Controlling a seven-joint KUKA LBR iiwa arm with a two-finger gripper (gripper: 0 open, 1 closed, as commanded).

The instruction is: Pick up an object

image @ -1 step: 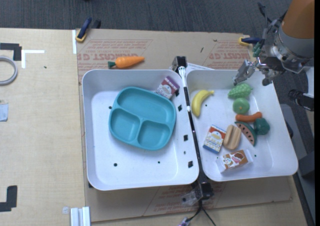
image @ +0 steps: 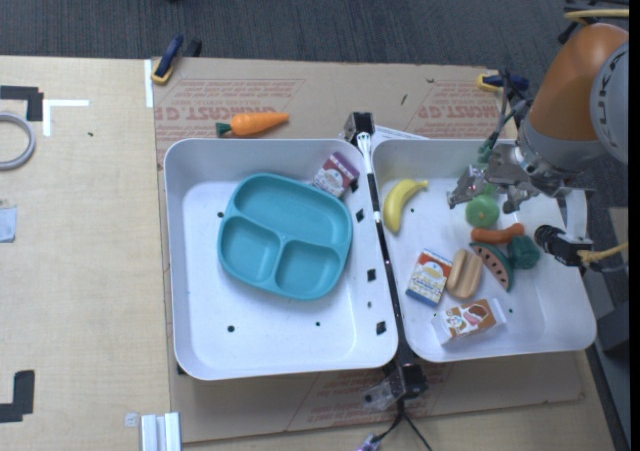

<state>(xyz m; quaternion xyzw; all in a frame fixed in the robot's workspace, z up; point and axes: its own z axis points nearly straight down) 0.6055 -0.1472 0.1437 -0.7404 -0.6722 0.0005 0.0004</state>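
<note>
Fingers [image: 487,191] spread apart, straddling one green ball [image: 483,210] in the right bin [image: 560,334], not visibly clamped on it. Right bin contents: one banana [image: 399,201], one orange carrot [image: 497,234], one watermelon slice [image: 494,267], one hot dog [image: 463,273], two small cartons [image: 428,278]. Left bin [image: 200,329]: one teal divided plate [image: 286,236], one packet [image: 335,175]. Tabletop [image: 70,269]: one loose carrot [image: 254,123] behind the bins.

Wooden bench [image: 80,269], cardboard sheet [image: 300,99], two white bins [image: 190,239], toy carrot [image: 255,123]
</note>
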